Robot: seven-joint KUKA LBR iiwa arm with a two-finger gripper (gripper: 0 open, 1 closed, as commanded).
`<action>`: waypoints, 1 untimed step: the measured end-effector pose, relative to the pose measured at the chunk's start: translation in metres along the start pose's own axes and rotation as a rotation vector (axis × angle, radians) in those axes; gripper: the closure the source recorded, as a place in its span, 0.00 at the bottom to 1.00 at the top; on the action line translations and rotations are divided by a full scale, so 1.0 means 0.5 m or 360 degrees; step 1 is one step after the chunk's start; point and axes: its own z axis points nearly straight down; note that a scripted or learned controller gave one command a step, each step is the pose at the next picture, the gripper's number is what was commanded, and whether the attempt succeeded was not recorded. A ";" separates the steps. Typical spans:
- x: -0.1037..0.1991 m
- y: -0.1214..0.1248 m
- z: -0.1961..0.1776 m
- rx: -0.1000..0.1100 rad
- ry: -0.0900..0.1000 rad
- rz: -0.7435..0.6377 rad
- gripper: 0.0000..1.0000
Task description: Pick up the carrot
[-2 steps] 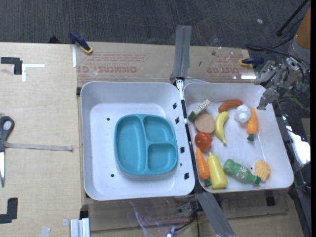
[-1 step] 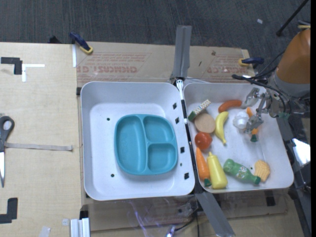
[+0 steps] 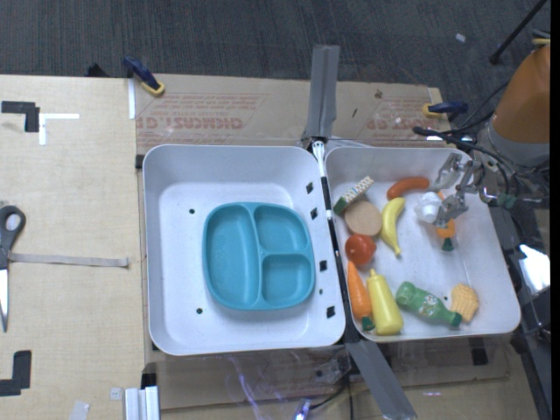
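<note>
The carrot is orange and slim, lying lengthwise along the left wall of the right-hand bin, near its near-left corner, just beside the yellow bottle.

Tabletop, light wood: carried two white bins, left bin beside right bin; scissors lay near its left edge.

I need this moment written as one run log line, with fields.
task: pick up carrot | carrot: lying in right bin, left side, not grasped | end effector: over right bin, upper right, away from carrot | status: not done
</note>
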 end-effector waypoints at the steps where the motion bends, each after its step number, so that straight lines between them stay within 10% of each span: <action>1: 0.142 -0.031 0.032 0.0001 -0.0008 -0.0039 1.00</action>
